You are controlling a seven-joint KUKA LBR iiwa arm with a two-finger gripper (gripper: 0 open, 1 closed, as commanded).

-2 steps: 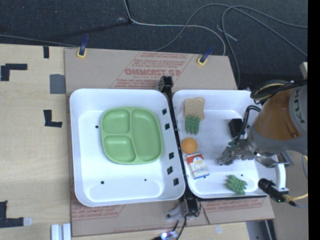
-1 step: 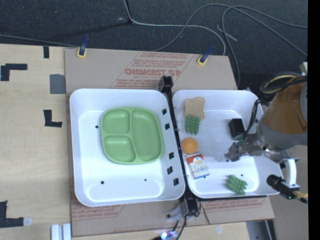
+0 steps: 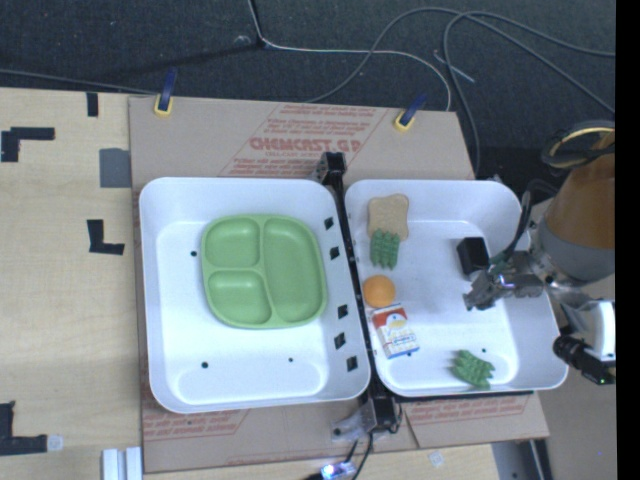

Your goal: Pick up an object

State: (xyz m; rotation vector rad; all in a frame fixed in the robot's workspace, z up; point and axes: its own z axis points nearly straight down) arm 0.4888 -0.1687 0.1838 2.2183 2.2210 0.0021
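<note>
I see a green leafy toy [image 3: 472,368] at the right bin's [image 3: 505,200] near edge, then a small carton [image 3: 396,331], an orange [image 3: 378,290], a green piece [image 3: 385,249] and toast [image 3: 388,214] farthest. Gripper [image 3: 490,290] hovers mid-bin; jaws' state I cannot tell. Left bin [image 3: 160,268] holds a green plate [image 3: 264,271].

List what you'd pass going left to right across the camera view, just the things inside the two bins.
Green plate → orange → green toy → pincer. Bread, the other green piece and the carton sit at about the orange's position, so they are left out, as is the black block by the pincer.
</note>
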